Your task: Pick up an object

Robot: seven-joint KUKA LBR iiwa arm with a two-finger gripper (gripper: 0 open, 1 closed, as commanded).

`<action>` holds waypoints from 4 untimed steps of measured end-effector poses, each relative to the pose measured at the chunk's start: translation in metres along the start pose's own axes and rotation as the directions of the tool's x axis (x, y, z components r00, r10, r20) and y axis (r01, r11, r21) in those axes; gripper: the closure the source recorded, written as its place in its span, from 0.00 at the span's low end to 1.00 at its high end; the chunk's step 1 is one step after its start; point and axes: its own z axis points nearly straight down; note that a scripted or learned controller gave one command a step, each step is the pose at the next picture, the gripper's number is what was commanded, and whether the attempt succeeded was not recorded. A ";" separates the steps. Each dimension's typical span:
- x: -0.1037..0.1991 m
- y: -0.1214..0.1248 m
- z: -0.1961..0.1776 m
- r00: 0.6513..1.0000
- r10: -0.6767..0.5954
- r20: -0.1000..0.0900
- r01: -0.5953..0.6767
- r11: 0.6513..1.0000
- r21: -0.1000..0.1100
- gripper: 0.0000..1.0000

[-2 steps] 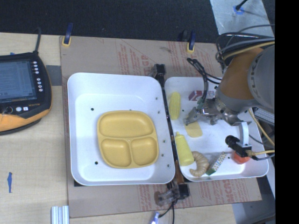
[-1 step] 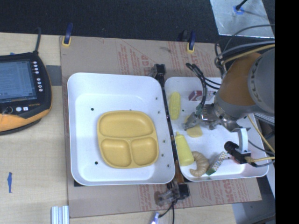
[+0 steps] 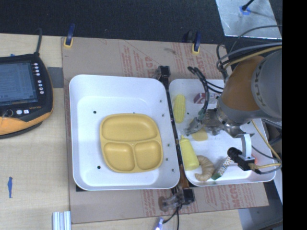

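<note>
- Camera view: the right bin (image 3: 268, 178) holds the loose things. A corn cob (image 3: 179, 107), pale yellow and knobbly, lies lengthwise at its 10 o'clock corner, close to the wall shared with the left bin.
- A smooth yellow cylinder (image 3: 188, 153) lies along the same wall, at about 8 o'clock in the bin.
- A tan croissant (image 3: 205, 168), curved, sits at 6 o'clock, just beside the cylinder's lower end.
- A small yellow block (image 3: 200, 136) rests near the bin's middle, right at the tip of the jaws (image 3: 197, 126); I cannot tell whether it is touched.
- A thin greenish stick-like thing (image 3: 221, 169) lies tilted just beside the croissant, toward 5 o'clock.
- A small red-and-white item (image 3: 199, 98) sits at 12 o'clock, partly behind cables.
- The arm (image 3: 249, 87) covers the bin's 2 o'clock part, hiding what lies below; the jaws point toward 9 o'clock, and how far open they are cannot be told.
- The left bin (image 3: 81, 92) holds a yellow divided tray (image 3: 130, 142) near its middle.
- On the surface (image 3: 29, 176), a pendant (image 3: 21, 97) lies at 9 o'clock, well apart from the bins.
</note>
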 end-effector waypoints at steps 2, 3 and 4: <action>-0.001 0.000 -0.010 1.000 -0.004 0.001 0.004 1.000 0.003 0.00; -0.016 0.009 0.000 1.000 0.000 0.002 0.000 1.000 -0.005 0.00; -0.015 0.017 -0.001 1.000 -0.001 0.002 0.001 1.000 -0.005 0.00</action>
